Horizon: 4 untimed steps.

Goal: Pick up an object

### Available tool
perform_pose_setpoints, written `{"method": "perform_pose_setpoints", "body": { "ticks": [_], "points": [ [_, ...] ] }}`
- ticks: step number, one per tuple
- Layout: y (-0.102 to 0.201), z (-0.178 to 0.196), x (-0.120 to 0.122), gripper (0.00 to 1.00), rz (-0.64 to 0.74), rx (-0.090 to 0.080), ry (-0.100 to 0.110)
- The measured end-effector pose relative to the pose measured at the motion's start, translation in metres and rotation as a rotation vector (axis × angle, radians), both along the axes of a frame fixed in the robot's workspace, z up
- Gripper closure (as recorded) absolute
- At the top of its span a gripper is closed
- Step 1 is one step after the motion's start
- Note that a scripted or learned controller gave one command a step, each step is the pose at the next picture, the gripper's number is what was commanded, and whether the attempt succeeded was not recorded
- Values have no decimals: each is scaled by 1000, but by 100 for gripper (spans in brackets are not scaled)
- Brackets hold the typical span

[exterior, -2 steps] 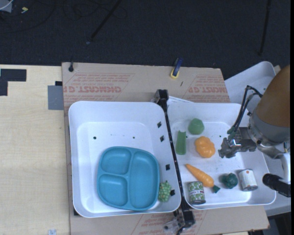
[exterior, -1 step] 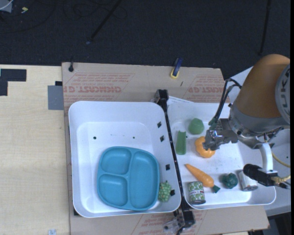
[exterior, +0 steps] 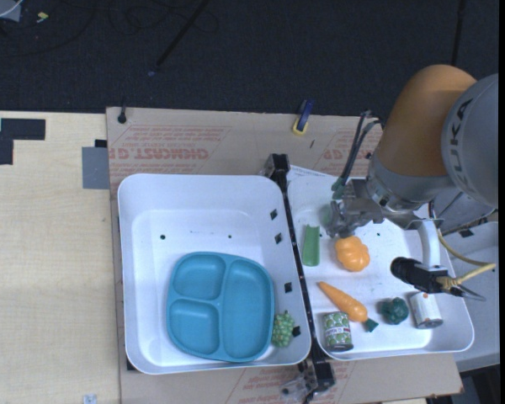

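Starting at the left, the left white bin [exterior: 143, 225] is holding a blue divided plate [exterior: 220, 305] that is lying flat in its lower half, and a small bunch of green grapes [exterior: 282, 329] is sitting just beside the plate's right edge, close to the bin's right wall. Moving across the divide, the right white bin [exterior: 379, 276] is carrying the rest: a green stick [exterior: 310, 245] is lying along its left wall, a can [exterior: 337, 330] is standing near the front, and a carrot [exterior: 343, 301] is lying slantwise just above the can. An orange fruit [exterior: 352, 253] is resting near the middle, right of the green stick. The gripper [exterior: 341, 213] is hanging just above that fruit in the view, near the stick's top end; whether it is released or clenched I cannot tell, and nothing is showing in its grasp. Further right, a dark green lump [exterior: 395, 310] and a pale cylinder [exterior: 425, 308] are lying side by side, while the arm [exterior: 454, 141] is reaching in from the right.
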<state>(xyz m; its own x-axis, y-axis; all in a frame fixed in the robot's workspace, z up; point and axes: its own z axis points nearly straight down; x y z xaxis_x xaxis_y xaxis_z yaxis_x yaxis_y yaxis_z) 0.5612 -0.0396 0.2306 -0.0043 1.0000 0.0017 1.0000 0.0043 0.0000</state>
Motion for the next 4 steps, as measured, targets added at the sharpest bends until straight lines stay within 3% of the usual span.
{"method": "perform_pose_setpoints", "body": {
  "ticks": [1,2,3,4],
  "points": [
    [49,-11,34,100,0,0,1],
    [85,6,59,100,-1,0,-1],
    [75,-14,55,100,-6,-3,5],
    [71,1,61,100,-3,-2,1]
  ]
}}
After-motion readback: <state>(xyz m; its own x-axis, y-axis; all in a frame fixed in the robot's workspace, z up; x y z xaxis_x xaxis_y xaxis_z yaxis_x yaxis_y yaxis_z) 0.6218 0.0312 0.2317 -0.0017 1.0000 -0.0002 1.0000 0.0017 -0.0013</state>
